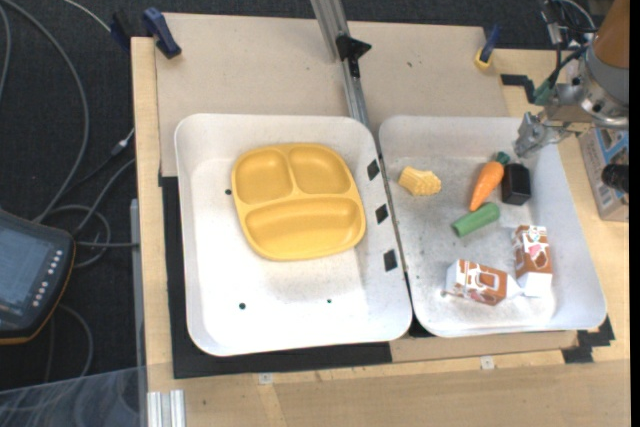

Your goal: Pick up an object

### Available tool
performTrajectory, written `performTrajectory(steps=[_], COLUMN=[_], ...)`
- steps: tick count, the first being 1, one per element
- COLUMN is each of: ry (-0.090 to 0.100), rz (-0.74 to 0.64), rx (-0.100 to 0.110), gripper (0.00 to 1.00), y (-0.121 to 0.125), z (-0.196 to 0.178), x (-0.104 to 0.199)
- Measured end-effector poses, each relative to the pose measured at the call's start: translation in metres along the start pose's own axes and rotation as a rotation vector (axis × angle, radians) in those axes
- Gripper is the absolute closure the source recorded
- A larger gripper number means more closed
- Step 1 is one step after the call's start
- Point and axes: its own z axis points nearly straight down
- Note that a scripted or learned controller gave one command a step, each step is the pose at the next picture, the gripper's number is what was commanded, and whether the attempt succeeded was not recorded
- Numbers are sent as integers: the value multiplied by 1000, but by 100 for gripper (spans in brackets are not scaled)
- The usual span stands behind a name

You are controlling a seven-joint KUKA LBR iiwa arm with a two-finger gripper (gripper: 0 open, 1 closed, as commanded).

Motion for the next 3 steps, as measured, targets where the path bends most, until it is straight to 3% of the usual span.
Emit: performTrajectory(steps=[3], ry=[6], rz=[-3], rx=[10], gripper=[100], y=[-71], z=[-1], x=[155])
